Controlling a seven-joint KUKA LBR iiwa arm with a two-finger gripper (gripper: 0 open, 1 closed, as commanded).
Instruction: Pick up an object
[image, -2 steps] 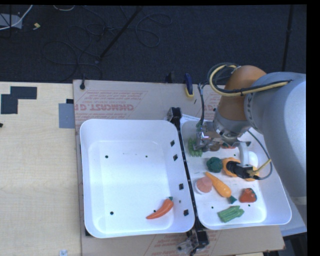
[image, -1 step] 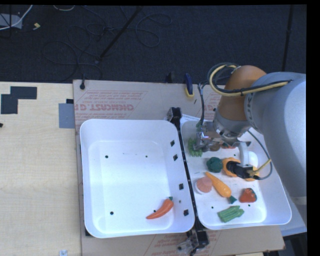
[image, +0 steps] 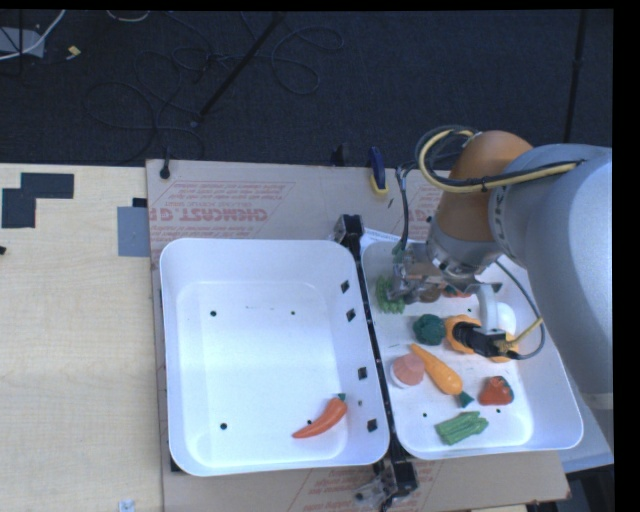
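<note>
My gripper (image: 412, 287) is low over the far left part of the right bin (image: 545, 432). A green leafy toy (image: 388, 294) lies right against its left side; whether they touch is unclear. A dark green round toy (image: 428, 327) sits just below the gripper. Further toward the front are an orange carrot (image: 438, 369), a pink disc (image: 406, 372), a red strawberry-like toy (image: 495, 391) and a green pea pod (image: 461, 428). The left bin (image: 190, 300) holds one red-orange chili pepper (image: 320, 419) near its front right corner.
The two bins meet along a black-clipped divider (image: 362, 330). The arm's grey body (image: 570, 240) covers the right bin's far right side. Brown cardboard (image: 250, 205) lies under the bins, with pale bench to the left.
</note>
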